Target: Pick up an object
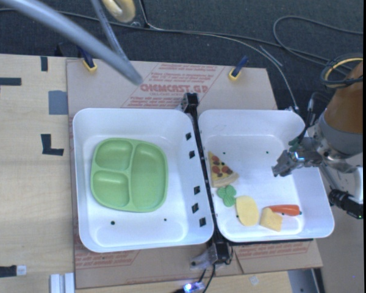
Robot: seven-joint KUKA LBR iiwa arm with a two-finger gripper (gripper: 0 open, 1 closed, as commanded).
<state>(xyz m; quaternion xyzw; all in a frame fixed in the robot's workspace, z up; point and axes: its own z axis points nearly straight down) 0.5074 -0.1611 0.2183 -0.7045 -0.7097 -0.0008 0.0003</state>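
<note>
The right bin [250,127] holds a pizza slice [221,170] by its left wall, a green piece [227,195] below it, a yellow oval piece [246,210], a pale cheese wedge [271,219] and an orange carrot [284,210] near the front right. My gripper [285,165] hangs over the right side of this bin, above and clear of the carrot, with nothing seen between its fingers. The grey arm with its orange band [344,112] comes in from the right.
The left bin [85,127] carries a green divided plate [129,174]. A black clip divider [195,163] runs between the bins. Both rest on a cardboard sheet [171,81] with yellow clamps at the back. Cables lie on the dark floor behind.
</note>
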